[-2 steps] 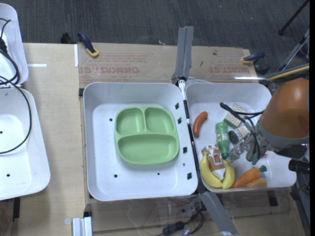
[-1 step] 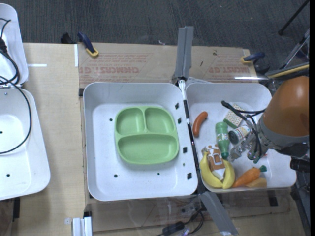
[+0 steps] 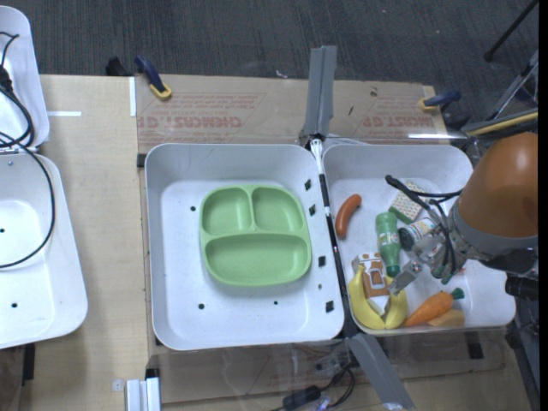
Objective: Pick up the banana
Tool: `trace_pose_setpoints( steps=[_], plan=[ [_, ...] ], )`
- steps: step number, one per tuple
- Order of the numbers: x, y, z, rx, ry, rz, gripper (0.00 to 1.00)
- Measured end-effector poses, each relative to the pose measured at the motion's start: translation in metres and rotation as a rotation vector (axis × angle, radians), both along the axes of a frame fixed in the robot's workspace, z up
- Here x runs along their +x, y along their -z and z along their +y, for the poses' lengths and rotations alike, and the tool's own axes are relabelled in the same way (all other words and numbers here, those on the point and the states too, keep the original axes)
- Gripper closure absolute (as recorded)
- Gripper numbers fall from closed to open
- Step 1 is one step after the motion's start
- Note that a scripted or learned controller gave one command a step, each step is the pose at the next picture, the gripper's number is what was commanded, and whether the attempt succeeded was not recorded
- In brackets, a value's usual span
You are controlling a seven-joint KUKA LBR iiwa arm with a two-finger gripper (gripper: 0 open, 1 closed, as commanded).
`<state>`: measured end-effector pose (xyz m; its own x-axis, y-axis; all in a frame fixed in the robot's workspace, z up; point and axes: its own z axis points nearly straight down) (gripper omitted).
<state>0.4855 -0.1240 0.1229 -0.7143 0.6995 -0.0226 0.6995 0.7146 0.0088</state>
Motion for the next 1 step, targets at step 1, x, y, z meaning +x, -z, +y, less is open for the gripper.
trace_pose_setpoints(
  steps=[1],
  plan=[
    [0.0008,0.0173,0.0046,-0.001,-0.173,-0.003,0.0]
  ],
)
